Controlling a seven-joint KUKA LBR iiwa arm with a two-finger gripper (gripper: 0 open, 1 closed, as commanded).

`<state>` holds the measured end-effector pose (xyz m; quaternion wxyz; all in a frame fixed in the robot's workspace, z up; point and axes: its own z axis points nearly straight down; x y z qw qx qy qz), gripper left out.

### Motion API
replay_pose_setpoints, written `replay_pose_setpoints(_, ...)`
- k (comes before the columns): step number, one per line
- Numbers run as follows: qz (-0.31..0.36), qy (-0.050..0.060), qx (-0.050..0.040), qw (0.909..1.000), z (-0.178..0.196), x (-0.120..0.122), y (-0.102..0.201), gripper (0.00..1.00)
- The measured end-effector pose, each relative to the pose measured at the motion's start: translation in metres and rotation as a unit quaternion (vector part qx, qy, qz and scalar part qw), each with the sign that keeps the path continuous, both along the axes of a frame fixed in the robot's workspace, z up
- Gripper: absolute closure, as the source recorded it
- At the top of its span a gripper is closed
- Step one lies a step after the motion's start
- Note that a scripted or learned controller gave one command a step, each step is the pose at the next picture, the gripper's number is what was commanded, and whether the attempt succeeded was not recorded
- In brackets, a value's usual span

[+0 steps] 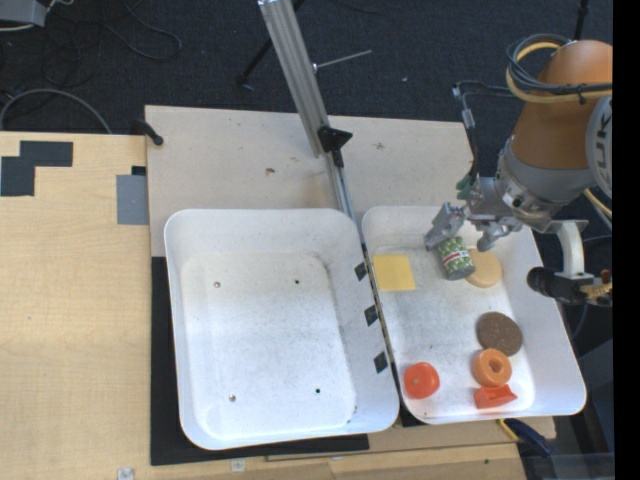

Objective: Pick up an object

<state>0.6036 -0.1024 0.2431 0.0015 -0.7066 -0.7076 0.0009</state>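
Bench (250,158): two white bins side by side
Jaws (462,238): spread apart, straddling green can (455,259) in right bin (545,313)
Can label: unreadable

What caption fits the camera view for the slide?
Gripper over the right bin, at a green-labelled can beside a tan disc.

Slanted aluminium bar (300,73), perhaps a camera mast; black cables (60,28).

Dark floor (420,28), pale wooden bench (60,298)
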Motion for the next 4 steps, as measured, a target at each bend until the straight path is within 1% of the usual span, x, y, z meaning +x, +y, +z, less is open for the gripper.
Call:
replay_pose_setpoints(1,-0.001,0.000,0.0000,1.0000,0.000,0.000,-0.001,0.00)
replay_pose_setpoints(2,-0.002,0.002,0.0002,1.0000,-0.045,-0.002,0.005,0.00)
replay_pose_setpoints(3,-0.002,0.002,0.0001,1.0000,-0.089,-0.001,0.007,0.00)
replay_pose_setpoints(4,-0.003,0.002,0.0000,1.0000,-0.141,0.005,0.002,0.00)
